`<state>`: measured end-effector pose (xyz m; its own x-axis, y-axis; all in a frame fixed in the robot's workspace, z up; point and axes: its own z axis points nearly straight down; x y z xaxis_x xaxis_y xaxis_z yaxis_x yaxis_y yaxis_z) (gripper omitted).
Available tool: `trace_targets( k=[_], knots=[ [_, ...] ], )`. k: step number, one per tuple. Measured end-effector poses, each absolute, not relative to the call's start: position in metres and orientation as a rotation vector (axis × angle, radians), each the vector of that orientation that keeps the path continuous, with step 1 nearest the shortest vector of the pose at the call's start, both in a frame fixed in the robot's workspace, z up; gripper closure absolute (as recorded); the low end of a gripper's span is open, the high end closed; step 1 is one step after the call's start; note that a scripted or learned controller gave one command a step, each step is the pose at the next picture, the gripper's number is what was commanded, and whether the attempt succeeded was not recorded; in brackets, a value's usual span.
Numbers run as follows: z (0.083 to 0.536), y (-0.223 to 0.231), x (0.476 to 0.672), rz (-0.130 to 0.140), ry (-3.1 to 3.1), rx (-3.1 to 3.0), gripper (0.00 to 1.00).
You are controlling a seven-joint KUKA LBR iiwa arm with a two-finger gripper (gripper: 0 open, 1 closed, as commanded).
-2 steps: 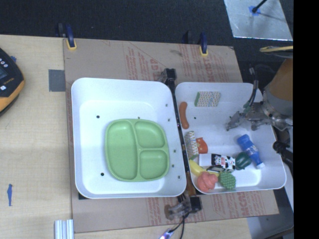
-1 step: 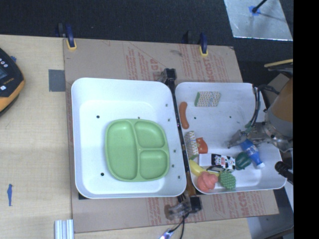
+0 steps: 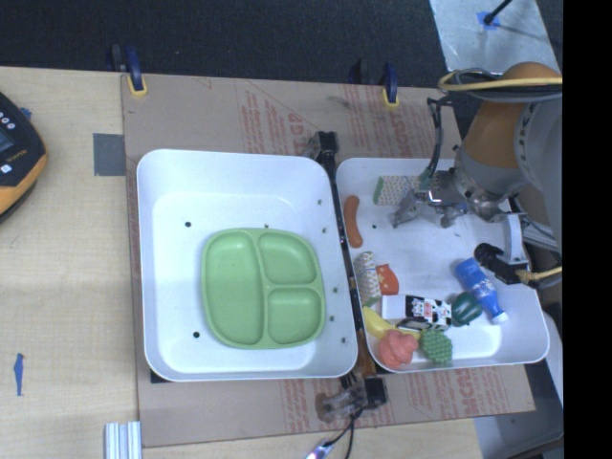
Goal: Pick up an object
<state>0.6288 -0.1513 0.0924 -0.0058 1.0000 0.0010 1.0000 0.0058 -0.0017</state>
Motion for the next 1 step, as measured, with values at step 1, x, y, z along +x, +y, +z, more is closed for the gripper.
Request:
trace_targets(
  k=[1],
  knots=[
    [0.1214, -0.2129, 0.6035, 0.003, -2.225, -2.218, 0.00]
  ],
)
